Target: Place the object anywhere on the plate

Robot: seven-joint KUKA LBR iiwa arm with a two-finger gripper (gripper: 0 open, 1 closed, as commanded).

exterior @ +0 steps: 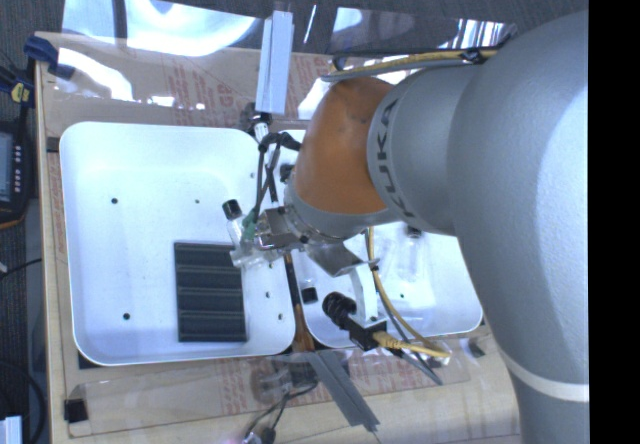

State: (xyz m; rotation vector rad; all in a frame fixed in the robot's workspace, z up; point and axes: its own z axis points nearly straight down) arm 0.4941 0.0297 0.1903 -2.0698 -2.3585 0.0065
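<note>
Your end effector (246, 232) hangs low over the left bin (100, 162), close inside that bin's wall on the side toward the bench's middle. It sits just beyond the upper right corner of the dark ribbed slab (210, 292), which I take to be the plate. That slab lies flat on the bin floor, toward the bench edge at the bottom of the view. You cannot tell from this slant whether the end effector is spread or pressed together, because the orange band and wrist hardware crowd over it. A small pale, clear-looking piece (241, 229) shows right at its tip. It may be the object, but you cannot confirm that it is pinched rather than merely lying beside the tip, so treat the grasp as unproven. If it is held, the step in hand is likely the carry to the plate. Shift toward the bench's bottom edge until the tip is over the middle of the ribbed surface, not its corner, so a small error still lands on it. Come down straight and release low, since the ribs could let a light piece tip or roll. Keep the wrist off the bin wall on the way.
</note>
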